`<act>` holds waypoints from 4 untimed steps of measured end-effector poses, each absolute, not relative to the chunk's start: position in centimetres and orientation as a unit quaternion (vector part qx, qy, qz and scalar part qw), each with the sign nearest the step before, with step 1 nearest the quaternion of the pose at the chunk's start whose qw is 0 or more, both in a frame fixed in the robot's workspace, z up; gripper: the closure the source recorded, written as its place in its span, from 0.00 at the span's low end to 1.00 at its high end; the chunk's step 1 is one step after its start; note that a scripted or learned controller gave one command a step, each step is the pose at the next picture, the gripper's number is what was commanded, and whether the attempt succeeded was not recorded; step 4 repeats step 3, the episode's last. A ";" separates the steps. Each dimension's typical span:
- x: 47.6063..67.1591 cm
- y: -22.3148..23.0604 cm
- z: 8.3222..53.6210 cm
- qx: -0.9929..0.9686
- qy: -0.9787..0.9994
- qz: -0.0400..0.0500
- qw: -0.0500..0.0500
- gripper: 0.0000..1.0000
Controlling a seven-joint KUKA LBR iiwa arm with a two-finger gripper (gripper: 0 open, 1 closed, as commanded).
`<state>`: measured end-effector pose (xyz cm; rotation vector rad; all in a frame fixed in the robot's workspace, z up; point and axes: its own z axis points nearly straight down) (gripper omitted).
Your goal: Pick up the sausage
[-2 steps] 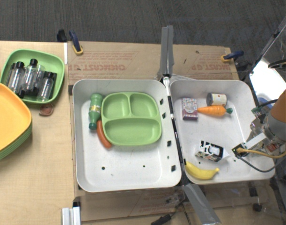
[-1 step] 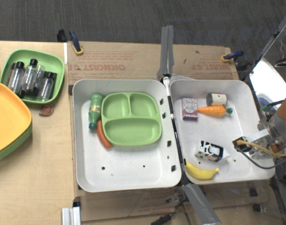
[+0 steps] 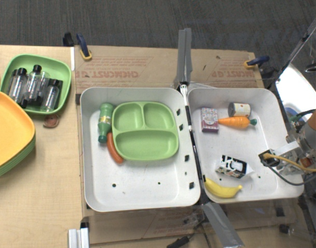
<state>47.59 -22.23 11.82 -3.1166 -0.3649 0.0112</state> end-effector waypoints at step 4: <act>47.5 -22.3 14.1 -0.993 -0.119 0.008 0.004 1.00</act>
